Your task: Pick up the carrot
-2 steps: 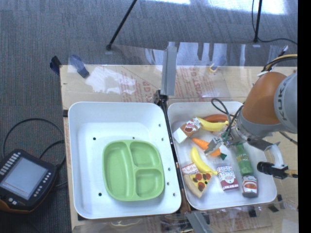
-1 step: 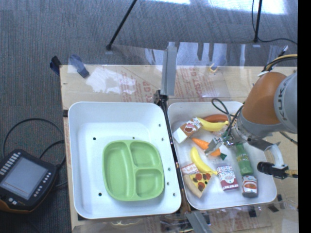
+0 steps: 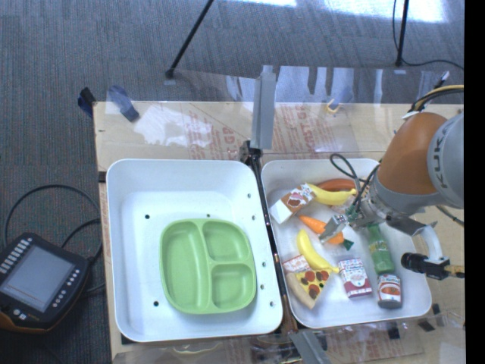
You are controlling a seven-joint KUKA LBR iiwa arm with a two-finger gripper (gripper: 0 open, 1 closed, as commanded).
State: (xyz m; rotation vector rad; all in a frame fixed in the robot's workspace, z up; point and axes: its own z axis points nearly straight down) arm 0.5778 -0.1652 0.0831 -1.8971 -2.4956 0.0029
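Carrot: it lies in the right bin, toward the middle, orange with a green top end pointing right, and the gripper is down right at that end. Whether the gripper is open, closed or gripping the carrot cannot be told, as the metal parts blur into the things beneath. The arm comes in from the right, its orange band above the wrist. Just below the carrot lies a yellow banana, and above it a second banana beside a small milk carton. A pizza slice sits near the front edge, touching the lower banana. To its right stand a red-and-white box and a small can, with a green bottle behind them. The left bin holds a green divided plate.
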